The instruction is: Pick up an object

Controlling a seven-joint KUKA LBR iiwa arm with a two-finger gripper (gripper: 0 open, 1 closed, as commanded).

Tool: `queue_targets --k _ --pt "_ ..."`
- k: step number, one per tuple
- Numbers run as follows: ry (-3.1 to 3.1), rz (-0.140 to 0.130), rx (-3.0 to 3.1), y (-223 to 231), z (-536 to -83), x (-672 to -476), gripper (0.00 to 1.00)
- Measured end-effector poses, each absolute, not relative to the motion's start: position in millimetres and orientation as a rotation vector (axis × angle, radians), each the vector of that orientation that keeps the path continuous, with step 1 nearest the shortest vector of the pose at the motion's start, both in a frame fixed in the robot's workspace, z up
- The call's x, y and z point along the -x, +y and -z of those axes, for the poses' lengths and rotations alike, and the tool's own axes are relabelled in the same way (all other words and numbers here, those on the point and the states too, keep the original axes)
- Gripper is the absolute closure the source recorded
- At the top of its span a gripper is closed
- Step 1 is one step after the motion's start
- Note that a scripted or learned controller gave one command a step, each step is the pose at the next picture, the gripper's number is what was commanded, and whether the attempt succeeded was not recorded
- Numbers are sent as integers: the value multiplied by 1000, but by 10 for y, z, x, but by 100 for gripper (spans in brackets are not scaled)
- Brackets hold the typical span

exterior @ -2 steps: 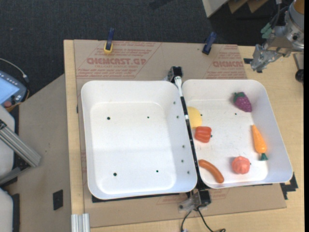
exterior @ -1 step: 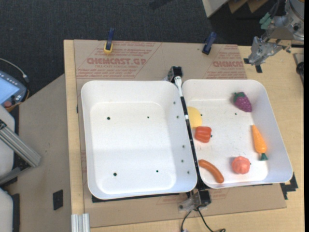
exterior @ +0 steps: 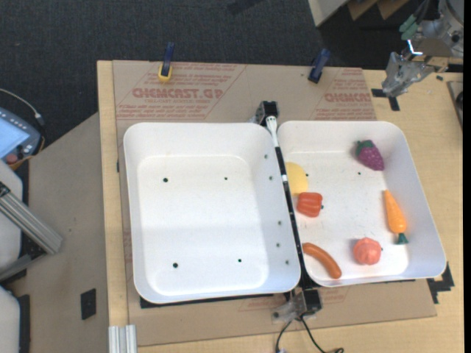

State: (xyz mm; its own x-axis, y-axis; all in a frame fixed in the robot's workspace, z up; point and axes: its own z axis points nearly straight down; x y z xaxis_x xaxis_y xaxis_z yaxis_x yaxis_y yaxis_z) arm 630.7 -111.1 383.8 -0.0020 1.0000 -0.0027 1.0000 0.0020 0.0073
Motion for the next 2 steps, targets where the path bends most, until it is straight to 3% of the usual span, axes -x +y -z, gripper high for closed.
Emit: queue_targets --k 2 --pt "2215 -9 -2207 -1107 -4052 -6321 100"
